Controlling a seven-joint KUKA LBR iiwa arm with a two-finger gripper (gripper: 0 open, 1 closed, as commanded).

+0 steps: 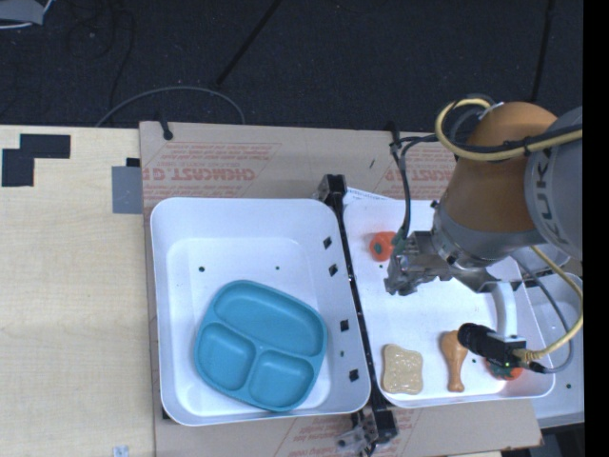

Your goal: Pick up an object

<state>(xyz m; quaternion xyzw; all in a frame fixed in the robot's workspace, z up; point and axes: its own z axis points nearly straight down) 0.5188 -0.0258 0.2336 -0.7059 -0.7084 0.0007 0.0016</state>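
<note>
Two toy foods, a bread slice and a drumstick, are lying along the near edge of the right-hand bin. Farther in, the gripper is hanging low by the bin's left wall, just beside an orange toy; clenched or released, I cannot tell. Nothing is showing as lifted, so the pick is looking undone.

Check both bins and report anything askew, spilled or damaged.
Nothing looks spilled or broken. The blue divided plate sits turned at an angle to the walls of the left bin. The bread slice and drumstick lie flat in the right bin.
</note>
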